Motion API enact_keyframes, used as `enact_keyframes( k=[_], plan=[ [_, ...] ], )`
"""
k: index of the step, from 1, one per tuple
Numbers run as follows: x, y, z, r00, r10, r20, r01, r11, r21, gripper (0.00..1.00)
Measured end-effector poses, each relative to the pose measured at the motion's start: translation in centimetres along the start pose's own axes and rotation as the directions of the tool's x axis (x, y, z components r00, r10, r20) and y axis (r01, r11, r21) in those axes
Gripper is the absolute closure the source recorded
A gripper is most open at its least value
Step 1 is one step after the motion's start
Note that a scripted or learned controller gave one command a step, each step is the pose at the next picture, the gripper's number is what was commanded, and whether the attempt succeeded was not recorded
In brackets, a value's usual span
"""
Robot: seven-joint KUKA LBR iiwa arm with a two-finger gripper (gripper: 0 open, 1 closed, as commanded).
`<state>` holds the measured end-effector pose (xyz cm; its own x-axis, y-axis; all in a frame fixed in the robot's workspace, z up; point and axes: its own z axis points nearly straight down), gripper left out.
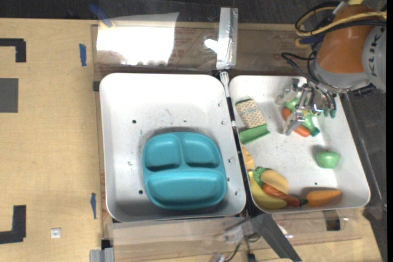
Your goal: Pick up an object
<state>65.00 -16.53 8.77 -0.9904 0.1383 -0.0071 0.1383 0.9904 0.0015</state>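
My gripper hangs low over the back right of the right bin, under the orange-banded wrist. Right beneath its tip lies a small orange and green toy, partly hidden by the gripper. I cannot make out whether the toy is between the jaws or just under them. Other pieces in the same bin are a speckled tan block, a green bar, a green rounded piece, a banana and an orange carrot.
The left bin holds a teal divided plate at its front. A raised rim between the bins runs just left of the tan block. Cables loop above the wrist at the back right.
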Motion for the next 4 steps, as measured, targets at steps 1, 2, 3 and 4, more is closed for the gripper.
enact_keyframes(
  k=[1,2,3,4],
  plan=[
    [-0.4,0.1,-1.5,1.000,-0.002,0.015,0.002,1.000,0.001,1.00],
    [-0.4,0.1,-1.4,1.000,-0.002,0.013,0.002,1.000,0.001,0.00],
    [3.8,-2.6,-0.1,0.992,-0.127,0.002,0.127,0.992,0.002,0.00],
    [2.3,3.1,-0.1,0.984,-0.180,0.006,0.180,0.984,0.000,0.00]
  ],
)
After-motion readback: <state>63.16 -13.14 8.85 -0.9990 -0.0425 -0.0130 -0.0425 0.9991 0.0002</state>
